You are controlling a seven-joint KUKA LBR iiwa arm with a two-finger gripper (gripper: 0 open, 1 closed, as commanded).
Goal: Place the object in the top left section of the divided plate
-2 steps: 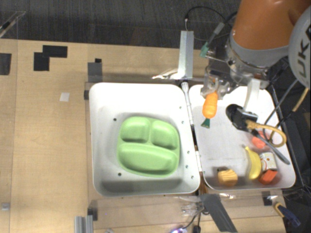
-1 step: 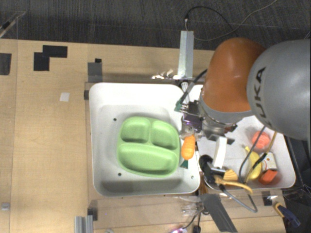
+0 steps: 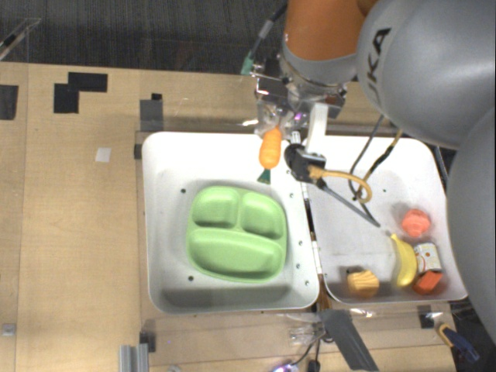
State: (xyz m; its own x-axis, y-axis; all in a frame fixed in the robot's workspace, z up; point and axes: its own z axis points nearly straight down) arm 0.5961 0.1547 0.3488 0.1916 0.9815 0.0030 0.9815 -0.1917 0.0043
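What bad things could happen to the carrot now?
1. The carrot hangs at the gripper, above the left bin near its back right corner, not over the plate. If dropped now, it would likely miss the plate.
2. The top left section is small, right beside another. A slightly off drop could land in the wrong one.
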